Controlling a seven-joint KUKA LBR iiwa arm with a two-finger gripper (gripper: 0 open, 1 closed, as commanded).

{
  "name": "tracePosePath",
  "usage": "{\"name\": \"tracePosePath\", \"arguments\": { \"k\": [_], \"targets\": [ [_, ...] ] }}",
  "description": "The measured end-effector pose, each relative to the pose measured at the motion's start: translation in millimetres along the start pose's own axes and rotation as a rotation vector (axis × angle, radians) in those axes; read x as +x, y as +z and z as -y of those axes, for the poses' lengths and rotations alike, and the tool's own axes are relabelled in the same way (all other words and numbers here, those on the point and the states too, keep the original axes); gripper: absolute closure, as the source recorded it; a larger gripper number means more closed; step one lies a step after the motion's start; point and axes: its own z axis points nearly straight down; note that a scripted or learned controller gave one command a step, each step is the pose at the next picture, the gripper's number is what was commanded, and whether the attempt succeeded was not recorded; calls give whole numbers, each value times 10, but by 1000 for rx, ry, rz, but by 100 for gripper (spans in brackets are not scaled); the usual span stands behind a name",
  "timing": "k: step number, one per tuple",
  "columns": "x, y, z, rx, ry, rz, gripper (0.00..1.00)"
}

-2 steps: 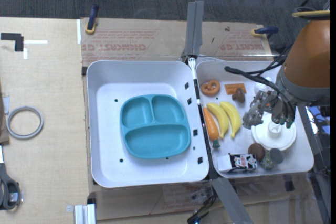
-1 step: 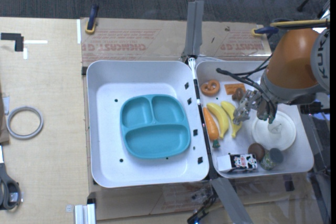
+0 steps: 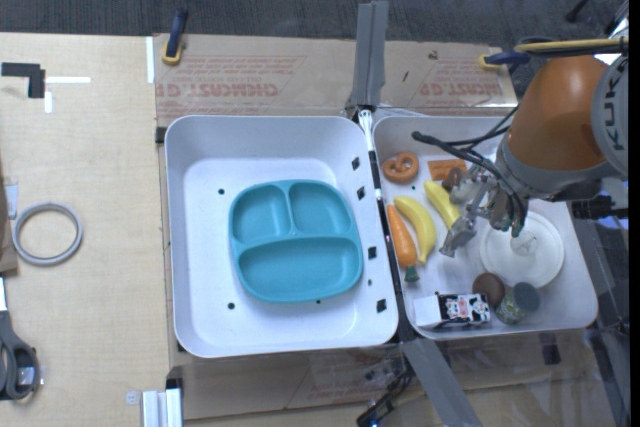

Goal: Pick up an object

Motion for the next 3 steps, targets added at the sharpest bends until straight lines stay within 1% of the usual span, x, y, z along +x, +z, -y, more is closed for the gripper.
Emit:
{"name": "tracePosePath", "arguments": {
  "k": [1, 2, 3],
  "targets": [
    [-270, 160, -399, 3, 69, -13, 0],
    [-286, 56, -400, 3, 67, -8, 100],
    [-324, -1088, -1007, 4, 200, -14, 100]
  ]
}}
